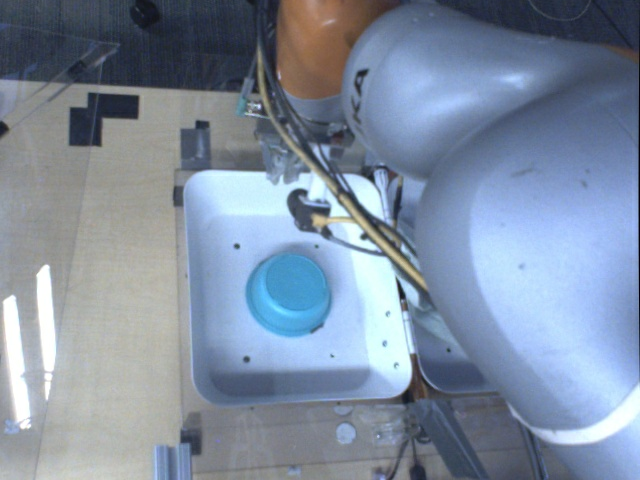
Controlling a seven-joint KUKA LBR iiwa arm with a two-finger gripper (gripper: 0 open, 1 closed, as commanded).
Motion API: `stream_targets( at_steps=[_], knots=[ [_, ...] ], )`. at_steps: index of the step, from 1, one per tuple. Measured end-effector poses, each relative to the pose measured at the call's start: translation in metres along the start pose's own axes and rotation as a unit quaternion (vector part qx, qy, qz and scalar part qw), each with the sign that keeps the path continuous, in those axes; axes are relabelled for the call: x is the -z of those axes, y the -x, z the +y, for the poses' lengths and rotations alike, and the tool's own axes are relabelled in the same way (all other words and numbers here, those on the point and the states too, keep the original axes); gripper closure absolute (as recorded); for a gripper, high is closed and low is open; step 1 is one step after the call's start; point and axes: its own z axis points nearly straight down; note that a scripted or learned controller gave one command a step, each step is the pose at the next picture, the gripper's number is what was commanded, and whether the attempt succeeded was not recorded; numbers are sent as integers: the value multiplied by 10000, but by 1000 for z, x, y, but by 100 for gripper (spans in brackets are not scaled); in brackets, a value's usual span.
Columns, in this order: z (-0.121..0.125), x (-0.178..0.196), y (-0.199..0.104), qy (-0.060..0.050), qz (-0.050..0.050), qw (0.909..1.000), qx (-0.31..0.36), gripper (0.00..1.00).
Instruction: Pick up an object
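- Camera view, from above and at a slant: two shallow white bins sit side by side on a pale wooden table (110, 268).
- Left bin (215, 368) shows in full; a blue bowl (290, 293) lies near its middle, turned upside down as far as can be told, well apart from the bin walls.
- Right bin (445, 373) is mostly covered by the arm; a small part of its near left corner can be seen.
- Grey arm (500, 168) reaches in from the right and takes up much of the upper and right part of the view, with the orange band (315, 28) above the wrist.
- Gripper (280, 163) hangs at the far edge of the left bin, apart from the bowl; it is blurred and partly hidden by cables, so I cannot tell how it is set.
- Yellow and black cables (345, 223) run from the wrist across the far right corner of the left bin.
- Black markings (100, 116) lie on the table at the far left, and dark carpet (80, 8) lies beyond the table.
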Motion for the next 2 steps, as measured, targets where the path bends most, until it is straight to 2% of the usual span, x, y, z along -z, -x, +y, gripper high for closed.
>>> stream_targets(
  at_steps=[1, 2],
  knots=[
    [-19, 57, -4, 6, -3, 9897, 1430, 100],
    [-16, -18, -17, -6, -5, 9723, 2337, 100]
  ],
)
